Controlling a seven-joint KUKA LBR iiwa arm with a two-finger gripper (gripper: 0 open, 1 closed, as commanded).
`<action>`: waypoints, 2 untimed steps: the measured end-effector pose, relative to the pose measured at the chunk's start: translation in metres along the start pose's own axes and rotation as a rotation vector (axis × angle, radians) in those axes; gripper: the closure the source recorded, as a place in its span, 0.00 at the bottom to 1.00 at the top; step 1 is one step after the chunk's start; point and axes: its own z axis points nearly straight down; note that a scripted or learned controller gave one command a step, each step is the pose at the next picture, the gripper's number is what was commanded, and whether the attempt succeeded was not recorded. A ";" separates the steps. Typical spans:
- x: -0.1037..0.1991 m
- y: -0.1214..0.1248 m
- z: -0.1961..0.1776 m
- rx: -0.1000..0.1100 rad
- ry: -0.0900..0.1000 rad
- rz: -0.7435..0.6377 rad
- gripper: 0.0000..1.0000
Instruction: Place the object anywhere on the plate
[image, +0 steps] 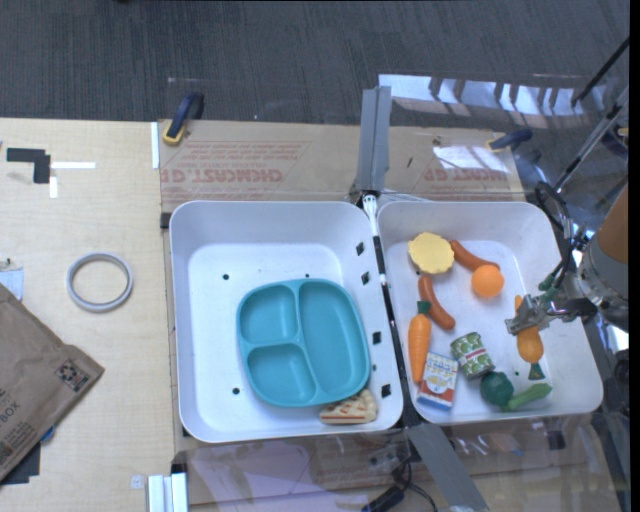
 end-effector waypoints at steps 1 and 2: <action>0.080 0.004 -0.023 0.001 -0.001 -0.024 1.00; 0.169 0.022 -0.041 0.001 -0.003 -0.151 1.00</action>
